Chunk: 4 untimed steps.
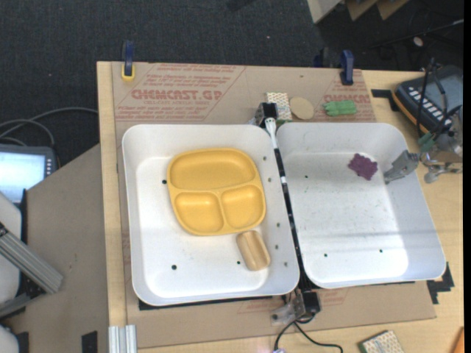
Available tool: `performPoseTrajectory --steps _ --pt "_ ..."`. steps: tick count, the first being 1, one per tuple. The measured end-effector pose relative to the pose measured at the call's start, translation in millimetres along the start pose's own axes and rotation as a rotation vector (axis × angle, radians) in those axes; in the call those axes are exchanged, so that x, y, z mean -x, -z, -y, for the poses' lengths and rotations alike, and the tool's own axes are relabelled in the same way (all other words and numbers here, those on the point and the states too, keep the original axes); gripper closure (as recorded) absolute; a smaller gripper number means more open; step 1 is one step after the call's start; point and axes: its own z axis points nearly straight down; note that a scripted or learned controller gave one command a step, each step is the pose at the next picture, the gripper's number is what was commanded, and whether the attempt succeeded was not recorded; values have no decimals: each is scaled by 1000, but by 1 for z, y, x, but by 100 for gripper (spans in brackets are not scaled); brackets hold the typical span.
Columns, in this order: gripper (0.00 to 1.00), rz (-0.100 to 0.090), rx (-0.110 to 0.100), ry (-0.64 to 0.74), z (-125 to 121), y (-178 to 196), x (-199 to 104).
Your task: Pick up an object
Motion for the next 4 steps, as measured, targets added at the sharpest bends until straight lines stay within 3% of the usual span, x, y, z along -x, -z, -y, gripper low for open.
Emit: performPoseTrajectory --steps 1,2,3,4 --pt "0 -9 1 4 -49 -147 6" --pt "0 0 6 5 -101 -141 -26" --pt "100 5 8 3 -100 -128 -22" --pt "0 5 7 3 -99 -129 -22"
